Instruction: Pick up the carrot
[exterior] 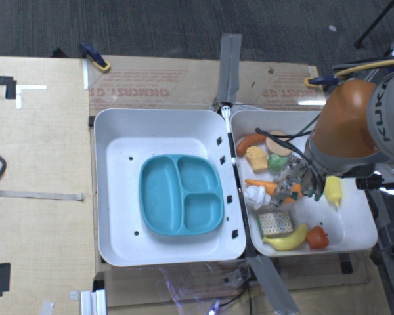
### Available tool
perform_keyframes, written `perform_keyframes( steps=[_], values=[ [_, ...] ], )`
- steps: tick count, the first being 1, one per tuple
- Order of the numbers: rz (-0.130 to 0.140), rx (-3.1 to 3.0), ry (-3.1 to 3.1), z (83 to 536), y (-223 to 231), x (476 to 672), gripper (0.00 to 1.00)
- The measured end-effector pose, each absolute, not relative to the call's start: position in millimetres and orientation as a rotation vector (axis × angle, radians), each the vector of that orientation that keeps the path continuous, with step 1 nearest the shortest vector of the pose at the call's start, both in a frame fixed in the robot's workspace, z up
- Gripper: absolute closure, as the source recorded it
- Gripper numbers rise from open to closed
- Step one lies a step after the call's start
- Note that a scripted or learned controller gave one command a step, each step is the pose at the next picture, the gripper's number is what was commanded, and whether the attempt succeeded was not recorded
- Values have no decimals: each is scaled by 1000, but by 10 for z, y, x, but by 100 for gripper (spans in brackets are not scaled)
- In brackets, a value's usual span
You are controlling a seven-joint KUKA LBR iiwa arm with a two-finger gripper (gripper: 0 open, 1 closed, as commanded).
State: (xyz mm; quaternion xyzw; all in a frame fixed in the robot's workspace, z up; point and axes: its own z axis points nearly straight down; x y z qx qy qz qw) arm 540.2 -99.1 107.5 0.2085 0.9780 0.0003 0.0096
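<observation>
The carrot is a thin orange piece lying across the middle of the right bin, pointing left. Its right end runs under my gripper, which hangs low over the bin's middle, right at the carrot. The arm's orange band and grey wrist hide what sits beneath them.
Around the carrot lie an orange sausage, a yellow chunk, a green piece, a white object, a speckled block, a banana, a red fruit and a yellow item. The left bin holds a teal divided plate.
</observation>
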Motion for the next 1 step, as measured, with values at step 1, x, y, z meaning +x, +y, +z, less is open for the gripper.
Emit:
perform_keyframes(
  steps=[1],
  values=[
    [-1, 1103, 2934, 1931, -399, 5607, 100]
  ],
)
